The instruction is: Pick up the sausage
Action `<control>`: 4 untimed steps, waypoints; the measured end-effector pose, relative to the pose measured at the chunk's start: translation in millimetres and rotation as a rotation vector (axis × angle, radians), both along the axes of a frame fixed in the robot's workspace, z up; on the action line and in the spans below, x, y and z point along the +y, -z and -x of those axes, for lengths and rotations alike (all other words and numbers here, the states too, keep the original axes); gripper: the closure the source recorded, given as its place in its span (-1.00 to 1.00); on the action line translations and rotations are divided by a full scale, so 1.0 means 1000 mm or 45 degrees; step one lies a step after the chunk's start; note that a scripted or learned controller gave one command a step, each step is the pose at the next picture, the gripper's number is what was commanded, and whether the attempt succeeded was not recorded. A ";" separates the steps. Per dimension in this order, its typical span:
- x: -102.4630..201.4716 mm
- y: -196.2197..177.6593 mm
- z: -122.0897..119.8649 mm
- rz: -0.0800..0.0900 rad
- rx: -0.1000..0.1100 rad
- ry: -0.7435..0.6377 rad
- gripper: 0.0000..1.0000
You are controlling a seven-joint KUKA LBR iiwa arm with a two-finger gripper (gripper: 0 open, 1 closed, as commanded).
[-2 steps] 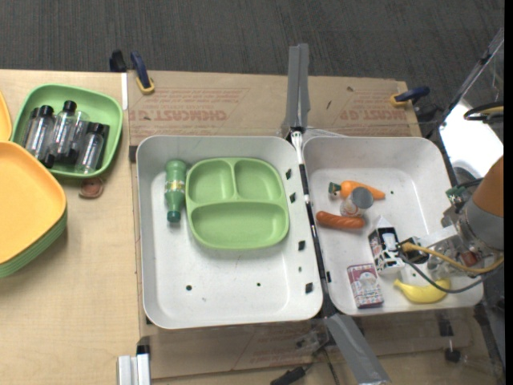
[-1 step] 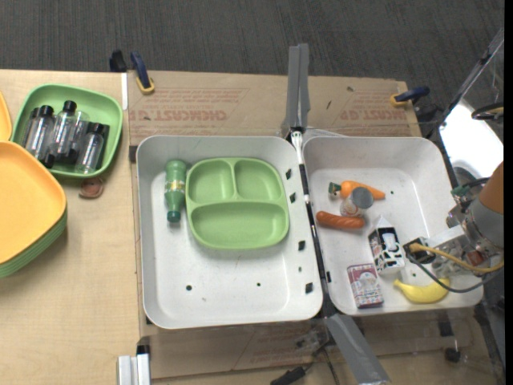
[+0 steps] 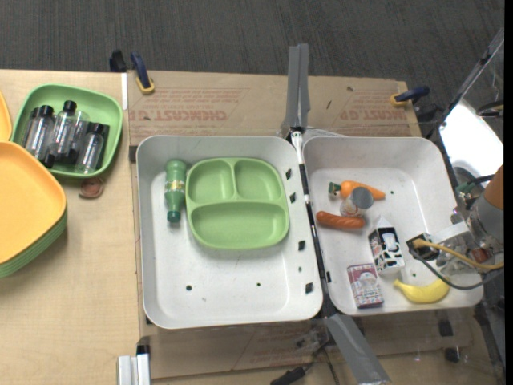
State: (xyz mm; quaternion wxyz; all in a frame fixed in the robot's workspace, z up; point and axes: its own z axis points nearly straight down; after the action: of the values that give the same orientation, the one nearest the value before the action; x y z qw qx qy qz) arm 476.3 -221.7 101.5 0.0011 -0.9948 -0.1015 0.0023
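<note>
The sausage [image 3: 340,220] lies ungrasped in the right bin [image 3: 413,184], by its left wall, just near of the carrot [image 3: 365,190]. Our tool [image 3: 469,245] is at the bin's right edge, well apart from it. We cannot tell if the tool is open or closed. The whole pick remains.
</note>
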 end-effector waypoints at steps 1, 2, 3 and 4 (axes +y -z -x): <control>0.001 0.004 0.000 -0.001 0.001 -0.022 1.00; 0.001 0.005 0.000 -0.001 0.000 -0.031 1.00; 0.000 0.003 0.000 -0.001 0.001 -0.005 1.00; 0.001 0.005 0.000 -0.001 0.000 -0.010 1.00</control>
State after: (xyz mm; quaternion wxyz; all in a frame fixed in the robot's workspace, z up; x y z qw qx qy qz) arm 476.7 -220.7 96.2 0.0016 -0.9944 -0.1055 0.0024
